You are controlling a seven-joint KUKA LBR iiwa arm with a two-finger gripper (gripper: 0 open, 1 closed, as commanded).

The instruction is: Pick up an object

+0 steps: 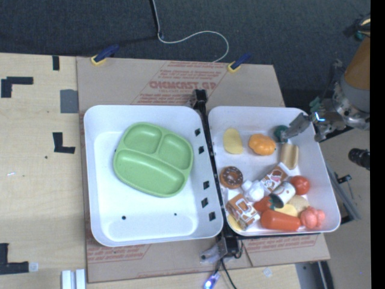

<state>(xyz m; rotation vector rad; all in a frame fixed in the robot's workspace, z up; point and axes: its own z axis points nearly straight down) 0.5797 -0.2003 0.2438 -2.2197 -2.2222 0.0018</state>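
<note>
While my gripper [313, 123] hangs over the right bin's [322, 161] upper right rim, I can't tell its grasp. Below lie the toy foods: orange [261, 144], yellow piece [233, 141], donut [231, 177], tomato [299, 185], sausage [280, 221]. In the left bin [99, 179], a green plate [153, 158].

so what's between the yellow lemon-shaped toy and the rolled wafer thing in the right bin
An orange toy fruit lies between the yellow toy and the tan wafer roll on the right bin's floor, as the camera view shows.
</note>
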